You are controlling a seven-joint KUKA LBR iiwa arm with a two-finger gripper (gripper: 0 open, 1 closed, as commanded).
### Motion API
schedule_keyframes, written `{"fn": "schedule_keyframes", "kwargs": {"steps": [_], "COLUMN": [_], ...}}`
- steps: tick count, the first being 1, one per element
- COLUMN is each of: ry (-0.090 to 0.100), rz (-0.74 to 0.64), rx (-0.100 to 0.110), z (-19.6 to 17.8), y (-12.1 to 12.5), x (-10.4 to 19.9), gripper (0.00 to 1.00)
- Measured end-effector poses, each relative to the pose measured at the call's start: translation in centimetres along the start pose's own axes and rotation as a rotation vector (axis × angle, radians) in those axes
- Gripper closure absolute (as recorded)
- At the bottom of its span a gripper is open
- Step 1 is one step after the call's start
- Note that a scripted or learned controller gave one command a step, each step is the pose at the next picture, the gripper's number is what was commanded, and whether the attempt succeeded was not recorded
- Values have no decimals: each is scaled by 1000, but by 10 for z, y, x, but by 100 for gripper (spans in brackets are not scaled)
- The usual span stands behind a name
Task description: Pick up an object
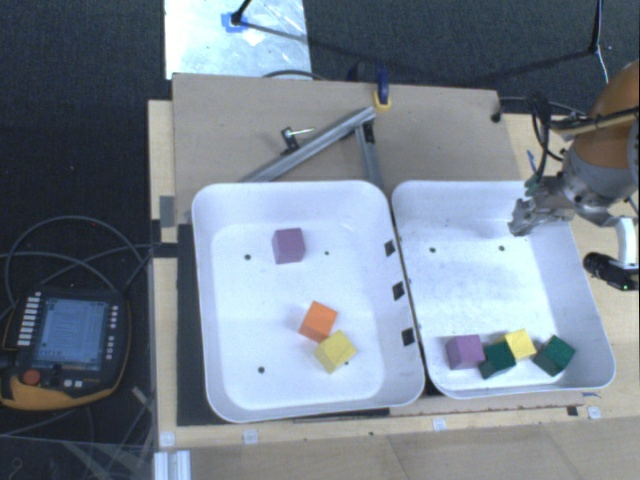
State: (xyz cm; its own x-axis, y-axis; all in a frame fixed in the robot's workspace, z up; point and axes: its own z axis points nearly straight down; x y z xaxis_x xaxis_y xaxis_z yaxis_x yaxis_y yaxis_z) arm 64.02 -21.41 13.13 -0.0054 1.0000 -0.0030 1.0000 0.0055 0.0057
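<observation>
Two shallow white plastic bins sit side by side on a tan wooden bench, the left bin (215, 268) and the right bin (590, 313) touching along their inner rims. The grey arm with its orange band comes in from the right, and its two-finger gripper (524, 218) hangs over the far right corner of the right bin, above bare white floor and well apart from every block; nothing shows between its fingers, and whether the jaws are apart or together cannot be told, as they are too small and blurred. In the left bin a small purple cube (288, 245) lies toward the far edge, near the middle of its width. Nearer the front edge an orange cube (318, 320) and a yellow cube (335, 351) sit corner to corner, seemingly touching, the yellow one closer to the front. Along the front edge of the right bin four blocks are lined up: a pale purple cube (464, 350), a dark green cube (496, 358) just beside it, a small yellow cube (520, 343) touching that green one, and a second dark green cube (554, 354) toward the front right corner. On the floor off the bench's left edge lies a grey and orange hand controller (62, 346) with a screen, cables looping around it.
</observation>
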Motion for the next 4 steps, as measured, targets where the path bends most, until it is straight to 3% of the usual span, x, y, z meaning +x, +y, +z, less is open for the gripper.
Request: {"fn": "schedule_keyframes", "kwargs": {"steps": [3, 4], "ry": [0, 4], "rz": [0, -3], "rx": [-3, 5], "z": [-170, -166], "y": [10, -8], "x": [13, 56], "gripper": [100, 100]}}
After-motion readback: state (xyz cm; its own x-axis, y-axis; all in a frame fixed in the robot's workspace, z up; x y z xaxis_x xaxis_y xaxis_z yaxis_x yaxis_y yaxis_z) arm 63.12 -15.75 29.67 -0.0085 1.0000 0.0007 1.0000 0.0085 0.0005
